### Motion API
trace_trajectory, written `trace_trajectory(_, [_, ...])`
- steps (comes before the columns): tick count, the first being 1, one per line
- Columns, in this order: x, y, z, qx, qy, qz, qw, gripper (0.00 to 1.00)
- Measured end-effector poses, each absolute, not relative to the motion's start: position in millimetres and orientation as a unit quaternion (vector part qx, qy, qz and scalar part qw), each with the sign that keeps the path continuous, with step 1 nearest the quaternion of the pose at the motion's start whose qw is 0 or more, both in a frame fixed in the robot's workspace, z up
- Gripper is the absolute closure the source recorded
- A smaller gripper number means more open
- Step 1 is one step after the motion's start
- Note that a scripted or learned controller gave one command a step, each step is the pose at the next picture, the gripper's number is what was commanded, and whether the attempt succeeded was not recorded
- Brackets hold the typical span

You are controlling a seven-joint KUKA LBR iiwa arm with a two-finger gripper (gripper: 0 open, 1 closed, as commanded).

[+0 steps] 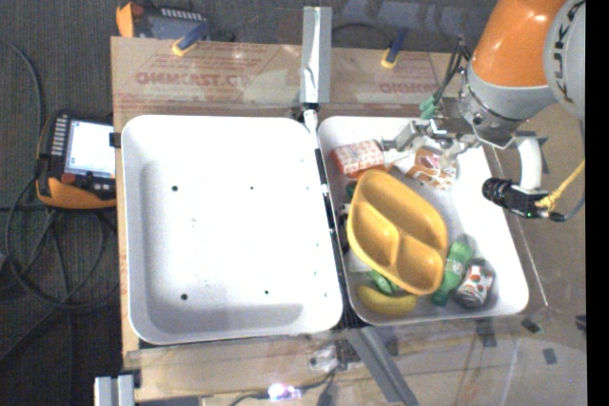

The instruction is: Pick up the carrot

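Gripper hovers over right bin far edge, above snack packet. I can't tell finger state. I spot no carrot among clutter; pick not begun.

Cut off by the right edge: grey arm with orange band. Mostly buried under the yellow two-compartment plastic tray: a yellow banana-shaped item, a green piece, a green bottle-like object. Partly hidden behind the two-finger gripper: a small orange-and-white printed pack, print too small to read. Finger state impossible to tell. Carrot not identifiable among the clutter.
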State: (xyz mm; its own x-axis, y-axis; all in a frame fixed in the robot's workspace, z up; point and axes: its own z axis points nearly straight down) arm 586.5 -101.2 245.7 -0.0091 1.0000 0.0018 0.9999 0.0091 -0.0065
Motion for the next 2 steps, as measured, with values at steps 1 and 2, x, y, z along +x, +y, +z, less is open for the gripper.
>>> trace_trajectory(1, [588.2,-99,250,-0.701,-0.713,0.0029,0.006,1.00])
trace_trajectory(2, [622.6,-71,290,-0.692,-0.722,0.0015,0.002,1.00])
